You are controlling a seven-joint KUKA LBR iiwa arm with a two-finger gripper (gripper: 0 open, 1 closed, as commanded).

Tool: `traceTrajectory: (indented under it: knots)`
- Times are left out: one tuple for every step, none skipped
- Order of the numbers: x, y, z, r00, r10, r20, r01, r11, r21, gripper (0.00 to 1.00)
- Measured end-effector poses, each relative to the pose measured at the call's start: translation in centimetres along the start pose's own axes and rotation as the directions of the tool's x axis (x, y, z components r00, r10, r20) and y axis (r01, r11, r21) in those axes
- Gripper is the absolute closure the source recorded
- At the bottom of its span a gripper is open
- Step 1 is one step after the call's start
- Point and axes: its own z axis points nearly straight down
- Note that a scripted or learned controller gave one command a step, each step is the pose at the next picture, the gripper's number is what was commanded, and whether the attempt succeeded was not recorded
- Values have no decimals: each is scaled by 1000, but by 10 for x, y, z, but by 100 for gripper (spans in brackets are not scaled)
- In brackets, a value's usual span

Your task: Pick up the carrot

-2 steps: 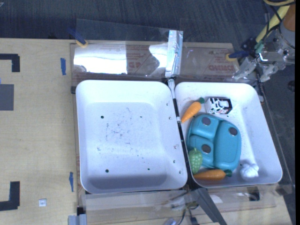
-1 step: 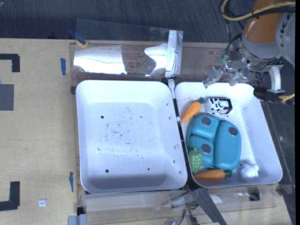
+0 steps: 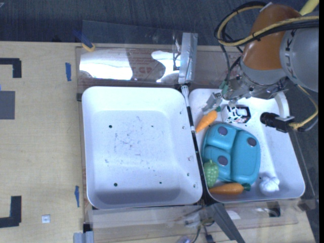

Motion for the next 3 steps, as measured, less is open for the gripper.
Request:
traceTrajectory:
  knots:
    - [-38,4,68,1000,27,14,-26,999,-37,0]
    - [-46,10,76,999,-30,18,31,999,-42,0]
    - [-51,11,76,991,-130,23,131,991,-42,0]
